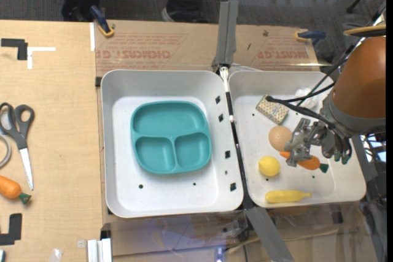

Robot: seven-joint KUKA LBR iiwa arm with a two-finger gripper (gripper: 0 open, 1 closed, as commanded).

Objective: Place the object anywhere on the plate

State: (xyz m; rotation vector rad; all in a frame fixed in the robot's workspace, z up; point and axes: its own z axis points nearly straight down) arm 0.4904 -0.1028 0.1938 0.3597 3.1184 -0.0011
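A teal plate (170, 137) with three compartments lies in the left bin (116, 150). The right bin (252, 126) holds a yellow lemon (269, 166), a tan egg (279, 137), a yellow banana (287, 196), a speckled sponge-like block (272, 110) and an orange carrot (310, 163). My gripper (299, 155) hangs low over the carrot, just right of the egg and lemon. The carrot's orange shows right under the fingertips, and I cannot tell whether it sits between them.
White crumpled material (304, 97) lies at the back of the right bin under black cables. On the wooden bench to the left lie scissors (18, 135) and another carrot (9, 188). The bin walls meet at a central divider (230, 132).
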